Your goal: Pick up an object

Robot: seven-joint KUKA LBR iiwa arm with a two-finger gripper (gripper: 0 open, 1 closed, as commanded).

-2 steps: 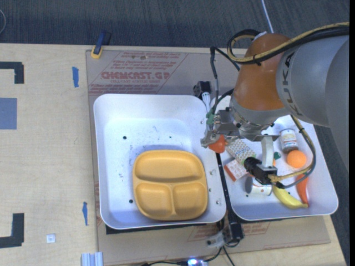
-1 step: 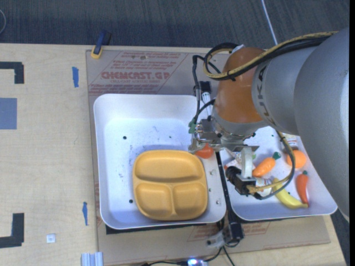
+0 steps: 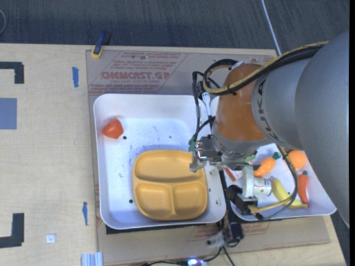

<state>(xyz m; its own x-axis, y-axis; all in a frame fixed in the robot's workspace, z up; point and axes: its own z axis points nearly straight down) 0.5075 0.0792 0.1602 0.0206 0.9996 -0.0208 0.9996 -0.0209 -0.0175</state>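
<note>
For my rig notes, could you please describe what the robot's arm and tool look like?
The arm is a bulky, rounded grey cylinder with a glossy orange band above the wrist. Black and yellow cables loop around it. The tool is a small metallic assembly.

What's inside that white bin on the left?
The left bin holds a yellow divided tray and a small orange-red piece near its far corner. The arm covers the bin's right edge, so anything under it is hidden.
</note>
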